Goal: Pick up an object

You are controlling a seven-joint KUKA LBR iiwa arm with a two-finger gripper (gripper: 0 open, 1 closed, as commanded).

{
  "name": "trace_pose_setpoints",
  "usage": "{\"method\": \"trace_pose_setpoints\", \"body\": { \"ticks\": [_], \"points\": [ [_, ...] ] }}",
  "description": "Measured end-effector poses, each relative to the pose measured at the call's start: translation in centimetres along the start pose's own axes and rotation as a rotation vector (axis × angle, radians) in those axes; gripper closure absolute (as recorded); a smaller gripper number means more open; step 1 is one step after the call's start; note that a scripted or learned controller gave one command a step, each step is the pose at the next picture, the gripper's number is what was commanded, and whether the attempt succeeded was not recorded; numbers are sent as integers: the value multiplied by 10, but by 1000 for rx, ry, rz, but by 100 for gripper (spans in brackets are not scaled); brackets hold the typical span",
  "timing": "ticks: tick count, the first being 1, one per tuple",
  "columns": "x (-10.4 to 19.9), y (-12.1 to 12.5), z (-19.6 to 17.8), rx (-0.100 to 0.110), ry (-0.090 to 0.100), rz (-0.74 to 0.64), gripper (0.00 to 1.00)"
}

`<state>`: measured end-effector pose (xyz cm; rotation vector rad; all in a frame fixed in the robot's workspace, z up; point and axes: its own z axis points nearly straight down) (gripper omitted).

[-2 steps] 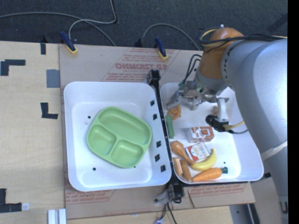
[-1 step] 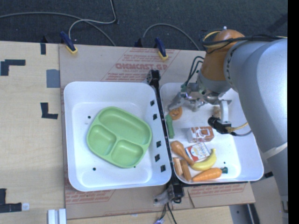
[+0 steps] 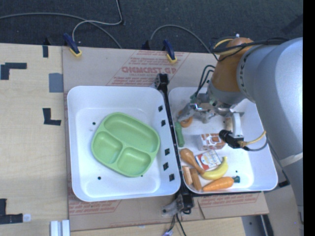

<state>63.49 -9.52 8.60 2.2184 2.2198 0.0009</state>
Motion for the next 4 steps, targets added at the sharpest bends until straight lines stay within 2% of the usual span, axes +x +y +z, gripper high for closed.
{"method": "trace_pose_setpoints", "body": {
  "ticks": [1, 2, 3, 4],
  "points": [
    [-1, 32, 1, 1, 1, -1, 0],
    [-5, 27, 0, 1, 1, -1, 0],
    [-1, 4, 0, 1, 0, 0, 0],
    [-1, 2, 0, -1, 0, 0, 0]
  ]
}}
